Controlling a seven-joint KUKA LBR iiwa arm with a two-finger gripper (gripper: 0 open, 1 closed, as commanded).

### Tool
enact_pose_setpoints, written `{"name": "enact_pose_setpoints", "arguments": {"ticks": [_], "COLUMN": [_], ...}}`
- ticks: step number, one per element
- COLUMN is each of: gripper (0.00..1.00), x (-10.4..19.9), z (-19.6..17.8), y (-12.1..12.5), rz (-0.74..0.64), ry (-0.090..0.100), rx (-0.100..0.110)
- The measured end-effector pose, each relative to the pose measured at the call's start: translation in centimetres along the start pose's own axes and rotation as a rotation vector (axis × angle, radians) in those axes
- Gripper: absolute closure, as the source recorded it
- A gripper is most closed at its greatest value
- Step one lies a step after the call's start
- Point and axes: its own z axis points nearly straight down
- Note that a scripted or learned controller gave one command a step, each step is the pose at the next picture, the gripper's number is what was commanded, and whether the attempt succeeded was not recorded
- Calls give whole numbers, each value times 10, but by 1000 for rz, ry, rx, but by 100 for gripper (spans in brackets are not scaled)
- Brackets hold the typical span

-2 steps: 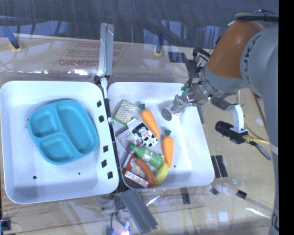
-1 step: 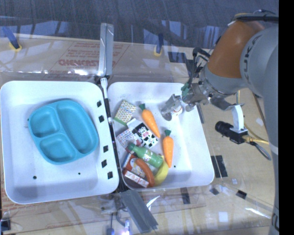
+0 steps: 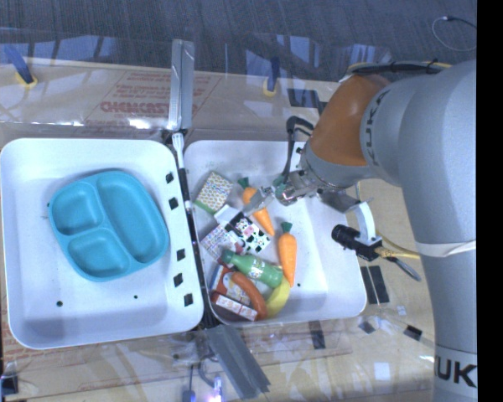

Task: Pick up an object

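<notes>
Toy carrots [image 3: 287,255], bottle [image 3: 255,267], banana [image 3: 278,297] heaped in right bin [image 3: 335,285].

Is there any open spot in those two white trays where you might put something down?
Left bin: bare white floor all around the blue divided plate, widest along the near edge. Right bin: crowded on its left with carrots, a green bottle and packets; bare floor right of the carrots.

Left bin [image 3: 33,308]: we see a blue tray [image 3: 109,222].
Right bin [image 3: 318,296]: we see carrots [image 3: 287,256], a green bottle [image 3: 254,266], a banana [image 3: 278,296].
Gripper [image 3: 283,188]: above the pile's upper edge.
</notes>
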Motion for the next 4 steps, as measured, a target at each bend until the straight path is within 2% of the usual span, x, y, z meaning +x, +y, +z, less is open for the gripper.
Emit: {"name": "enact_pose_setpoints", "arguments": {"ticks": [1, 2, 3, 4], "gripper": [0, 100, 100, 100], "x": [-6, -5, -47, -39], "z": [10, 0, -30, -76], "y": [5, 7, 36, 55], "rz": [-33, -37, 367, 176], "ry": [2, 2, 12, 9], "rx": [-2, -2, 17, 20]}}
